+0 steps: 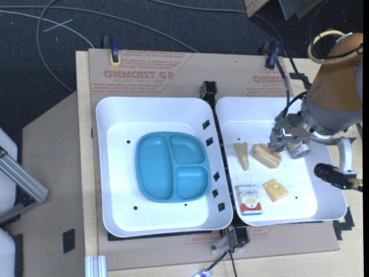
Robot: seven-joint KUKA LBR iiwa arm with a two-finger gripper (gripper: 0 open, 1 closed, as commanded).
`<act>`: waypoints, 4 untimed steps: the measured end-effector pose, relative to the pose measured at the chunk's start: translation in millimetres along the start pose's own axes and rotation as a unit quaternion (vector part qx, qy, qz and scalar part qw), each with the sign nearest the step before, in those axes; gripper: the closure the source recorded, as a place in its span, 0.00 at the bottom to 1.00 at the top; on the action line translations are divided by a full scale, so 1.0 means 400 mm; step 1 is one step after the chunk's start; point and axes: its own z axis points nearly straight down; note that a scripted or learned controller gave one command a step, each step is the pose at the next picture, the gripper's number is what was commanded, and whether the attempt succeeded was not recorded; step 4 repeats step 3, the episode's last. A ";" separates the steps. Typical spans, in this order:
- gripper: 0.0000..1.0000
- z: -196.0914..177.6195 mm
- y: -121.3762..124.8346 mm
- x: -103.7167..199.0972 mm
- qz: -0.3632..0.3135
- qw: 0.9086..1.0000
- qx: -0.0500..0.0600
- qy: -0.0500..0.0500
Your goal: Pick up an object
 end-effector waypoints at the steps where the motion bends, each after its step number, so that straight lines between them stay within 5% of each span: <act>1: 1.00 -0.033 0.053 0.117 0.000 1.000 -0.001 0.000; 3: 1.00 -0.022 0.178 0.378 0.001 1.000 0.000 -0.001; 4: 1.00 -0.022 0.178 0.378 0.001 1.000 0.000 -0.001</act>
